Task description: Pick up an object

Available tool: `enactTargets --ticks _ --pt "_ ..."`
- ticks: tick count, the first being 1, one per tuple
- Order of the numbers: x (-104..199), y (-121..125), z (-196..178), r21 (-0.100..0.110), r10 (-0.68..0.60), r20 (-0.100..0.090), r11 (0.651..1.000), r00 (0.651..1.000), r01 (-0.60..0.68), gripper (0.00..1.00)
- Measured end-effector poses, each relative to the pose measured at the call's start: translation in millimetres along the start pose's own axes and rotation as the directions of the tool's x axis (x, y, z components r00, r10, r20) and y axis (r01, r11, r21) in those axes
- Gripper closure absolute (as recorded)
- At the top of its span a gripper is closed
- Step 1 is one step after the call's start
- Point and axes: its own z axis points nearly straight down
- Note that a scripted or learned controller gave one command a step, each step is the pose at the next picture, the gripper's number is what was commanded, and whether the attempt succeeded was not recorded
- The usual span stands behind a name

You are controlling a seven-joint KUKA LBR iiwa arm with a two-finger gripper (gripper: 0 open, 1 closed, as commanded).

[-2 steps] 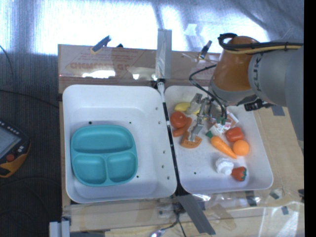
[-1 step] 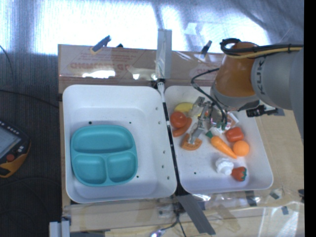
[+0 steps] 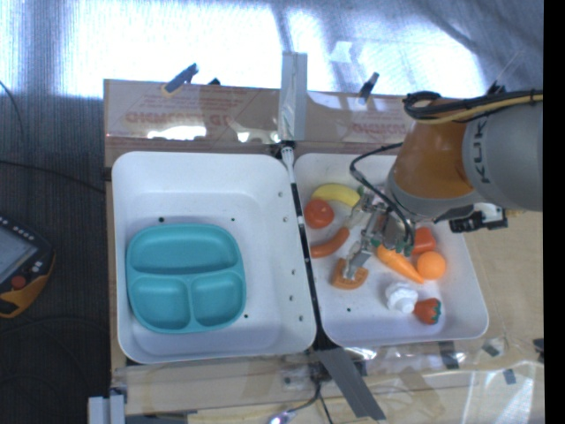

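My gripper (image 3: 372,244) hangs low over the middle of the right bin (image 3: 459,325), under the grey arm with its orange band (image 3: 433,162). Toy foods lie around it. An orange carrot (image 3: 399,263) lies just to its right and seems to touch it. A flat orange piece (image 3: 350,276) sits just below its left side. To its left lie a reddish sausage (image 3: 328,243), a red-orange tomato (image 3: 319,212) and a yellow banana (image 3: 337,194). An orange ball (image 3: 432,265) and a red piece (image 3: 425,238) sit to its right. Nothing is visibly lifted.
A white item (image 3: 402,299) and a strawberry (image 3: 427,310) rest near the right bin's front. The left bin (image 3: 203,179) holds a teal divided plate (image 3: 185,276). A raised wall (image 3: 302,254) separates the bins. A clear panel with clips (image 3: 291,87) stands behind them.
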Motion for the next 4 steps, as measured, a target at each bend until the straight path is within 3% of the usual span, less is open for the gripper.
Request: enactTargets --ticks 1,2,3,4 --pt "31.5 0.7 -0.3 0.002 -0.111 0.003 0.994 0.994 0.111 0.0" --pt "43.7 -1.4 -0.4 0.0 -0.265 0.003 0.964 0.964 0.265 0.0" --pt "65.0 -9.1 -0.8 -0.001 -0.238 0.004 0.971 0.971 0.238 0.0" --pt "-40.8 7.5 1.2 0.001 -0.031 0.0 1.0 1.0 0.031 0.0"
